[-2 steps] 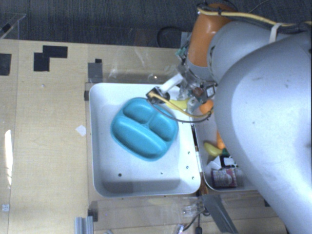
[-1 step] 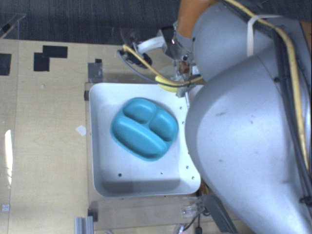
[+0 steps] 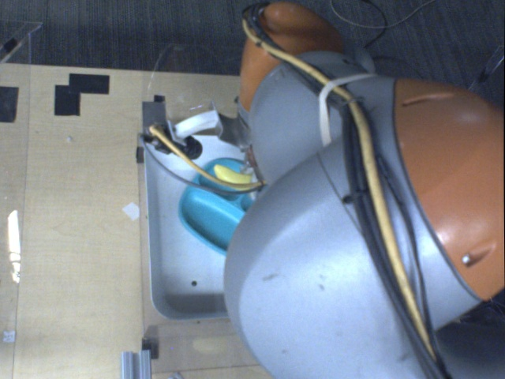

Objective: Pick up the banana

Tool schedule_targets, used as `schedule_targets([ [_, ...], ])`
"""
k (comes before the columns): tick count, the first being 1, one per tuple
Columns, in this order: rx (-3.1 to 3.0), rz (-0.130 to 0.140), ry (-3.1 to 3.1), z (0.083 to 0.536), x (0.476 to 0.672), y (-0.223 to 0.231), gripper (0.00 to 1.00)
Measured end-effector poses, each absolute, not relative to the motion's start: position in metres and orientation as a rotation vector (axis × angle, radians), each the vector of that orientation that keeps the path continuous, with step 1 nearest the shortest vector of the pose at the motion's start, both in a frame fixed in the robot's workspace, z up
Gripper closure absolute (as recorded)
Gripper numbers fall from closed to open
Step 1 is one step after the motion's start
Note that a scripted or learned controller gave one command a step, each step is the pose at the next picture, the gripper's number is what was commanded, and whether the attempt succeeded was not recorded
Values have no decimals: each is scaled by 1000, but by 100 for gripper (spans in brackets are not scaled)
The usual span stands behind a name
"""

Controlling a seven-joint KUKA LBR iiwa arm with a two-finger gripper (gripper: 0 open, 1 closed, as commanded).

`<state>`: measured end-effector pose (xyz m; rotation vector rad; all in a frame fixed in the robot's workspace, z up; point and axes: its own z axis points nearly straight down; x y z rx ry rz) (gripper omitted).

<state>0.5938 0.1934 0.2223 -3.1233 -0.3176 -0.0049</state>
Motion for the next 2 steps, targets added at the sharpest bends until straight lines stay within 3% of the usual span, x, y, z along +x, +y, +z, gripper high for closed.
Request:
schedule_targets([
  [1,-3123,-10,-316,244,643,231,100],
  [2,-3123,-9,-319,228,658,235,100],
])
